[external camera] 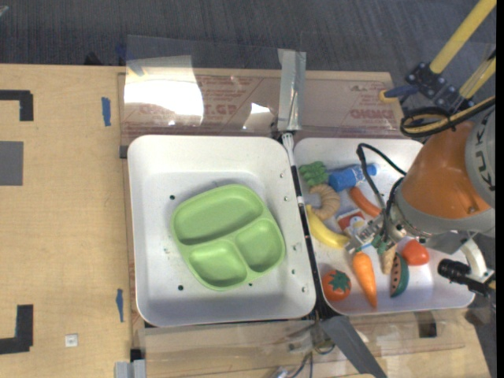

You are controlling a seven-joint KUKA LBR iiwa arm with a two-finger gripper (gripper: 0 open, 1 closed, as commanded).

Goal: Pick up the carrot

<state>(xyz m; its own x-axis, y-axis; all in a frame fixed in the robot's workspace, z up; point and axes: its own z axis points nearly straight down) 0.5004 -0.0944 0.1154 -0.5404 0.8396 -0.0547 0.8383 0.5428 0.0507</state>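
Taking the carrot (364,278) as the landmark and reading from the left: well to its left lies the left bin (150,235), with a green divided plate (228,235) sitting in its middle, apart from anything the task needs. Next comes the right bin (449,302), and in it a tomato (336,284) just left of the carrot, a banana (324,231) up and to its left, and a bunch of small toys above it, among them a blue piece (344,179) and a red sausage (365,201). The carrot itself lies in the lower middle of the right bin, thick end up, tip pointing toward the bin's near edge, tilted a little. The gripper (382,241) hangs just above and right of the carrot's thick end, and I cannot tell how it is set. A watermelon slice (396,274) lies just right of the carrot, with a red strawberry (415,252) beyond it. To do this step well, I judge the grip should come down across the carrot's thicker upper half, square to its length, shifted slightly left and downward from where the gripper hangs now. The risk is the tight neighbours: the slice on the right and the tomato on the left could be nudged or caught instead, so a narrow, centred approach seems wise.
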